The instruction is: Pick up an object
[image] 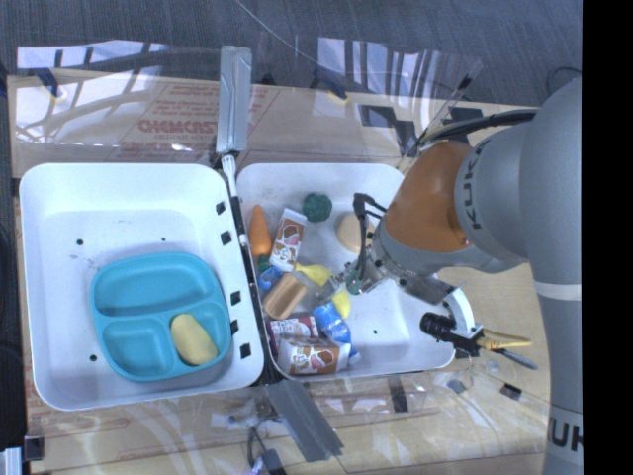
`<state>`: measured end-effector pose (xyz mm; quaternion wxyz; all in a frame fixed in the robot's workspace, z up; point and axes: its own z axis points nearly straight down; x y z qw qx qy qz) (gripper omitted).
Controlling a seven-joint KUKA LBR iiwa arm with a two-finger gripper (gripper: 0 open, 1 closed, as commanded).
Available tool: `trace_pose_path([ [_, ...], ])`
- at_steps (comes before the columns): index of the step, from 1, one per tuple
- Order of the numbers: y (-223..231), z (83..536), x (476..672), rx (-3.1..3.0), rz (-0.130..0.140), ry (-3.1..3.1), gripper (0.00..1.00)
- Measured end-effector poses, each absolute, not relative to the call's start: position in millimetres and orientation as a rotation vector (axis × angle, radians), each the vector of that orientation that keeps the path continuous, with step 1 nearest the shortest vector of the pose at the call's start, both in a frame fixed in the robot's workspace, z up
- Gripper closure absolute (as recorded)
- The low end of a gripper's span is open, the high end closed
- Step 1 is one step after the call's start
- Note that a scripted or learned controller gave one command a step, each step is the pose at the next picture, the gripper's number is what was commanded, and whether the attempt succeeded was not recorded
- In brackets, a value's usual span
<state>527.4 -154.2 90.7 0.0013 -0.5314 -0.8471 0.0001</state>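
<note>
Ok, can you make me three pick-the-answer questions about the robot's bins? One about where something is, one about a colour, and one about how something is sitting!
1. Where is the yellow potato-shaped toy?
A. On the light blue divided plastic tray
B. Next to the green ball
C. On the floor

2. What colour is the small round ball at the back of the right white bin?
A. Red
B. Dark green
C. White

3. How is the light blue divided plastic tray sitting?
A. Upside down
B. Leaning on the bin wall
C. Flat, open side up

Answers: 1 A, the toy lies in a tray compartment in the left white bin. 2 B, it looks dark green. 3 C, its compartments face up.
</note>
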Motion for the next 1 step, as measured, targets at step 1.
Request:
trace_pose_path([
  [1, -101.2, 177.0, 566.6, -2.030, -0.002, -2.400, 1.00],
])
